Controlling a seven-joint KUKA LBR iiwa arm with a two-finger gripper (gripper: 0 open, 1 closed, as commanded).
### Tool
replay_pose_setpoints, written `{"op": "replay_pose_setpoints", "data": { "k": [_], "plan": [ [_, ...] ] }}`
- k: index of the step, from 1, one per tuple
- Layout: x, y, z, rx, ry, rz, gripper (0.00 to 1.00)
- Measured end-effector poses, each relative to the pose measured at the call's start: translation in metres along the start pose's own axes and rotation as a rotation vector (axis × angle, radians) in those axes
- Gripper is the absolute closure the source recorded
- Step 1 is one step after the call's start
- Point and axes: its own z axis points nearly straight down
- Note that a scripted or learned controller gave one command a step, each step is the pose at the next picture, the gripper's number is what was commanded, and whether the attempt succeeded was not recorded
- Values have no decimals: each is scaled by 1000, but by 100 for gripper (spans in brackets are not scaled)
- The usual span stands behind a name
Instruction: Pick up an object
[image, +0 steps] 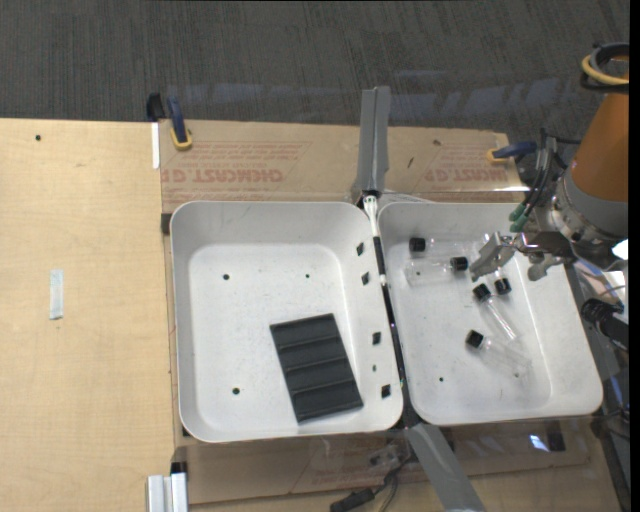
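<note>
My gripper (516, 261) hangs over the back right of the right bin (565, 400), and it is open with nothing between its fingers. One grey finger (488, 257) points left, the other (546, 264) sits toward the bin's right wall. Several small clear vials with black caps lie scattered under and near it: one cap (458, 264) just left of the fingers, a pair (491, 289) right below them, one (418, 243) further back left, and one (474, 340) nearer the front. A black ribbed block (315, 367) lies flat in the left bin (200, 300).
A grey divider post (374, 140) rises behind the seam between the bins. Cardboard (260, 165) lies behind the bins, with clamps (178, 132) at its corners. The wooden bench (80, 300) stretches to the left. Cables and hardware (605, 310) crowd the right bin's right side.
</note>
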Motion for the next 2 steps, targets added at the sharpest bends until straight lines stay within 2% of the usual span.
{"op": "replay_pose_setpoints", "data": {
  "k": [1,2],
  "plan": [
    [-77,25,151,0,1,30,0],
    [-97,-48,184,-1,1,0,0]
  ]
}}
